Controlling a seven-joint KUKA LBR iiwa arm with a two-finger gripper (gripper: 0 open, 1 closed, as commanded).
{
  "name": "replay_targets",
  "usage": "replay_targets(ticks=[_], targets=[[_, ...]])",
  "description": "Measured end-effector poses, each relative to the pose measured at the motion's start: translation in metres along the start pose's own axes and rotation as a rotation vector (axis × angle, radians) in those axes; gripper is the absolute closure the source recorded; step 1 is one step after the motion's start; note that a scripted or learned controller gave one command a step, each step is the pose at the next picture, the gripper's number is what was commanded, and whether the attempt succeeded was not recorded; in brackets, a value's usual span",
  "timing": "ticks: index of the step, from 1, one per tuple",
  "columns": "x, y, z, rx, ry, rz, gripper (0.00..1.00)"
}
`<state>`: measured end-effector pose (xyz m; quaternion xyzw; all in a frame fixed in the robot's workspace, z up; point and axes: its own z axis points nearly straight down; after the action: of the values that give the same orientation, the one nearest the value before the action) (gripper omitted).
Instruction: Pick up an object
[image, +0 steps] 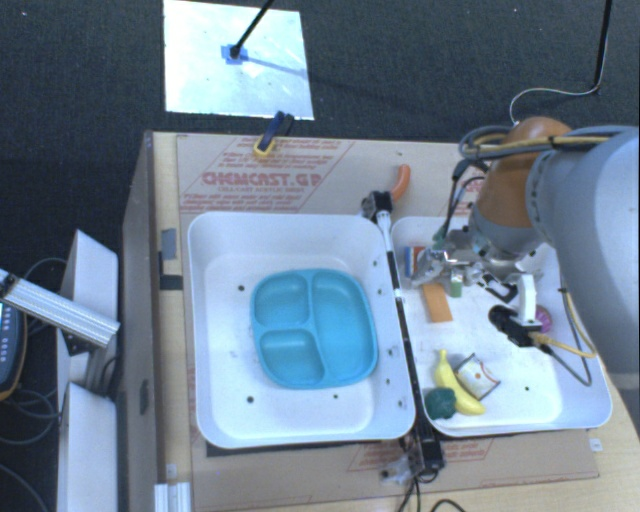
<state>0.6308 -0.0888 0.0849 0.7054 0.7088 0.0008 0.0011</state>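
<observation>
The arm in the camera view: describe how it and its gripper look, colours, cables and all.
The grey KUKA arm is a thick, rounded, smooth-shelled tube with an orange band above the wrist. Thin dark and pale cables loop from the band down toward the wrist. The metal two-finger gripper is a silvery, cluttered block with small black parts.

Grey arm (590, 200) reaches in, wrist angled down.

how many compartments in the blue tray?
3. The blue tray in the left bin has one large compartment on its right side and two smaller ones on its left, upper and lower.
</observation>
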Motion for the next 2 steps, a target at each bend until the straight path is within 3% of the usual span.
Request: replay_targets(ticks=[1,2], targets=[[-0.001,-0.012,0.001,0.002,-0.001,0.003,0.0],[0.001,0.032,0.002,0.03,-0.002,0.003,0.0]])
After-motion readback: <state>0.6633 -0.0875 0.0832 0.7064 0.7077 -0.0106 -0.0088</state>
